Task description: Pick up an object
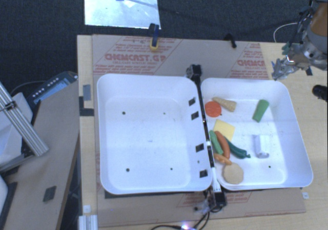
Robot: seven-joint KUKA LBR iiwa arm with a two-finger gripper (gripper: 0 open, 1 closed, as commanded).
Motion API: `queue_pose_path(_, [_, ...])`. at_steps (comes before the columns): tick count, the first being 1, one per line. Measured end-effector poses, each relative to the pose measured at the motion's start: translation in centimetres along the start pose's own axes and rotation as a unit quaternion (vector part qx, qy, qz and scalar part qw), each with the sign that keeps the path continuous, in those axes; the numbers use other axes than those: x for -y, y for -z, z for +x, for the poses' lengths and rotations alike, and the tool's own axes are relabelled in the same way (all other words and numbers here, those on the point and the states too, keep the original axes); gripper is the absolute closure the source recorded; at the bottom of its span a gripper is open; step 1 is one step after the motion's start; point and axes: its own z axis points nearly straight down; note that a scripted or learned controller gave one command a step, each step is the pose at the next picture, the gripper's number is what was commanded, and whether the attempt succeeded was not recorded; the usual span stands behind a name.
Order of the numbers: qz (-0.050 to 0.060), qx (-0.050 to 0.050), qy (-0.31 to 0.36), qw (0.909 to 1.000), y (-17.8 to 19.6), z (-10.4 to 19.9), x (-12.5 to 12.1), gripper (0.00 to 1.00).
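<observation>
Camera view has the gripper (281, 68) hovering at the upper right of the frame, just past the top rim of the right bin (294, 116); whether it is wide or narrow cannot be told, and nothing is seen in it. Candidates lie in that bin: a green cylinder (260, 110) on its own towards the upper right, an orange disc (213, 108), a yellow square (224, 129), a carrot (222, 143) crowded at the left. The cylinder looks light, stiff and smooth, probably best pinched across its middle. The board beneath the bins (133, 56) reads "CHEMCAST GP" in red.
</observation>
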Motion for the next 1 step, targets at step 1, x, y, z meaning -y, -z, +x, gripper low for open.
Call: queue_pose_path(1, [0.007, -0.004, 0.003, 1.0, -6.13, 5.28, 0.27, 1.0])
